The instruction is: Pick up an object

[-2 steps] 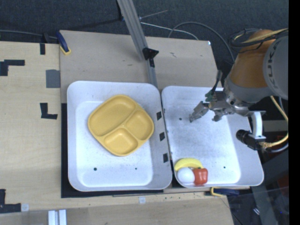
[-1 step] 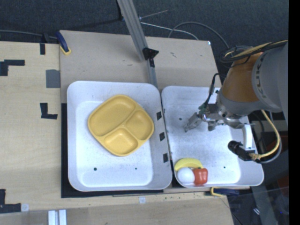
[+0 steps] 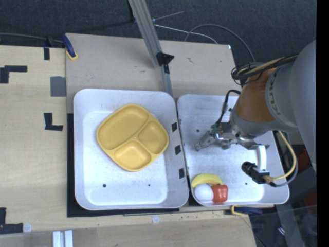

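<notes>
A yellow plate with three compartments (image 3: 132,137) lies in the left bin (image 3: 87,189). In the right bin (image 3: 200,107), at its front left corner, sit a yellow piece (image 3: 206,179), a white ball-like piece (image 3: 205,192) and a small red piece (image 3: 220,193), bunched together. My gripper (image 3: 205,141) hangs over the middle of the right bin, its metal fingers pointing left, above the bin floor and well behind the three small objects. I see nothing between the fingers.
A grey metal pole (image 3: 149,30) slants from the top down to the gap between the bins. Black cables (image 3: 267,176) loop beside the wrist over the right bin's right side. The wooden bench (image 3: 31,153) lies to the left.
</notes>
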